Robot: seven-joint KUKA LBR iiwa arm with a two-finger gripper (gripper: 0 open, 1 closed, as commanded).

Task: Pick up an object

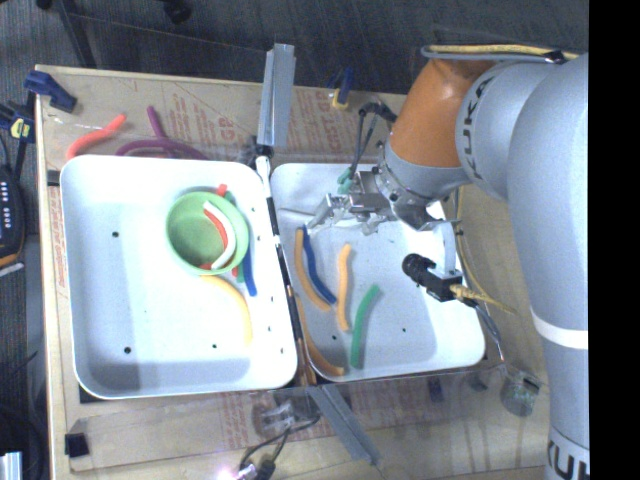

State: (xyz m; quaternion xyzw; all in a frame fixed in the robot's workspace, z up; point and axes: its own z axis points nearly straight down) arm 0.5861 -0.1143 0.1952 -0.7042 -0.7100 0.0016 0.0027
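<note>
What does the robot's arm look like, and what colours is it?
The arm is big, round and smooth, mostly shiny grey. Above the wrist it wears a wide orange band, like a bracelet. Dark letters are printed low on its side. At the end sits a small metal pincer, silvery and spiky-looking, with thin dark cables looping up beside it.
</note>
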